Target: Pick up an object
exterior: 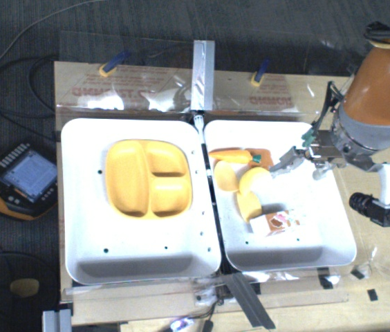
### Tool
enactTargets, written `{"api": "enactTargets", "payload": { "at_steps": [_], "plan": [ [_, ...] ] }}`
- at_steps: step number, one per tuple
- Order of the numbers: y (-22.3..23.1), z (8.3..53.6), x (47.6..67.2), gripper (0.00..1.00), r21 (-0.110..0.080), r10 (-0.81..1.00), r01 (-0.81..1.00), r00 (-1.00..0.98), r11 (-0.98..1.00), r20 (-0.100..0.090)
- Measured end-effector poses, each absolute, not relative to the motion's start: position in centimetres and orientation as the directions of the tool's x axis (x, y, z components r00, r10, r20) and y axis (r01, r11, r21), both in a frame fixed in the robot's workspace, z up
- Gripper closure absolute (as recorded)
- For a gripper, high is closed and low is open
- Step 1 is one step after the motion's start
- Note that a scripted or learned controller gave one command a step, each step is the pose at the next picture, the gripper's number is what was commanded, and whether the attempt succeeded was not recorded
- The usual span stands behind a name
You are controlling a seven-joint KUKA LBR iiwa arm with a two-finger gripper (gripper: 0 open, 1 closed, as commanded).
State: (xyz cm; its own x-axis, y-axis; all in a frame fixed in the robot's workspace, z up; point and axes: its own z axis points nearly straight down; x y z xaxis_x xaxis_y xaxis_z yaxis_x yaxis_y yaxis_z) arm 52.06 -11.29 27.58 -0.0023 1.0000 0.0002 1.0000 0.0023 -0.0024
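Camera view has the arm coming in from the right over the right bin (333, 247), with the gripper (283, 164) hanging low near a cluster of yellow stuff, and honestly I can't tell how the hand is set, it's too small and blurry at that end to call. The pile is in the upper left part of that bin: a yellow rounded piece (254, 179) right by the gripper tip, a yellow wedge (248, 204) just below it, another pale yellow round piece (225, 178) to the left, and an orange-yellow long piece (231, 156) along the top with something orange and green (261, 158) next to it. A small white and red packet (278, 222) sits a bit apart, lower down. The left bin (84, 247) just holds a yellow divided tray (148, 177). Nothing looks grabbed yet. If I were tuning this I'd go for the yellow rounded piece since it's closest, but it's touching its neighbours, so come straight down and centre over it so a finger doesn't land on the wedge. Rounded things probably squirt out of a pinch, so close slow and lift gently
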Motion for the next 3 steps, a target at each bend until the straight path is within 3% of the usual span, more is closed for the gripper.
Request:
{"api": "enactTargets", "payload": {
  "at_steps": [1,2,3],
  "plan": [
    [-7.1,18.3,57.6,0.00,-0.002,0.957,0.957,-0.289,0.289,0.001],
    [-11.3,11.2,54.6,0.00,-0.001,0.879,0.879,-0.477,0.477,0.001],
    [-10.7,8.8,60.7,0.00,0.007,0.971,0.971,-0.238,0.238,-0.003]
  ]
}}
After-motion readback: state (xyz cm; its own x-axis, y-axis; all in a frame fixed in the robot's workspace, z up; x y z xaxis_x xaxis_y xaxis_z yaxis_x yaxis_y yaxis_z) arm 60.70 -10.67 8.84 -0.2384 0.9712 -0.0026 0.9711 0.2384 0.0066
